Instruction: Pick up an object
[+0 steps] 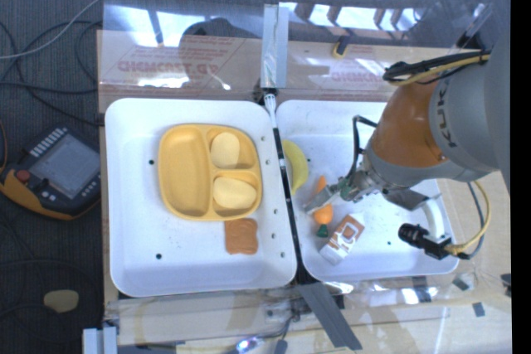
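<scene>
Small carton (341, 238) lying flat, long axis diagonal, below gripper (347, 188)

The gripper (342, 188) hangs low in the right bin (415, 265) beside an orange piece (323, 215) and a small carton (342, 238); a yellow tray (189, 170) fills the left bin (133, 203).

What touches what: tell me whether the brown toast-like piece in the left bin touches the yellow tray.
Touching, or very nearly: the camera view shows the brown piece with its top edge against the yellow tray's lower rim, with no white bin floor visible between them.
</scene>
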You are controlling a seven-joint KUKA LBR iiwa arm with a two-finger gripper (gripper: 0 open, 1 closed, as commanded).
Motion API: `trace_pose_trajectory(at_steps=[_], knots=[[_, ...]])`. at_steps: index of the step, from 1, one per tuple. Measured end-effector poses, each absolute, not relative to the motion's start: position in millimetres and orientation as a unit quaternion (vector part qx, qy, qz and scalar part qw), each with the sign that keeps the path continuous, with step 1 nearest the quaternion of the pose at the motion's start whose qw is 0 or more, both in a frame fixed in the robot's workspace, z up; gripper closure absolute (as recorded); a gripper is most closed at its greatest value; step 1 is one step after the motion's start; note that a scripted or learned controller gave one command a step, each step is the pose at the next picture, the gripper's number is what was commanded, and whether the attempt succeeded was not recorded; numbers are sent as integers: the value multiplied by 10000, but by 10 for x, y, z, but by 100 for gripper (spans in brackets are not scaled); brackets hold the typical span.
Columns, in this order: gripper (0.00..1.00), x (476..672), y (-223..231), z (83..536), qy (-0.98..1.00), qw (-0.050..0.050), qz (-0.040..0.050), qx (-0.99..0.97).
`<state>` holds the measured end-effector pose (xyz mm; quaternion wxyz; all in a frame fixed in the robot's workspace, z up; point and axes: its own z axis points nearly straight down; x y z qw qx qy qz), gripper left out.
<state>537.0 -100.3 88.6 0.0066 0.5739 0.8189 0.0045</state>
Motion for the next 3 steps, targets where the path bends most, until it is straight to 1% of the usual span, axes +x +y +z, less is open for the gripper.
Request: trace_pose_trajectory(at_steps=[1,2,3], knots=[[100,5358,-996,943,8188,15,36,5740],[100,5341,-988,983,8188,-38,19,5740],[100,5095,-326,2753,8588,3,-5,5123]])
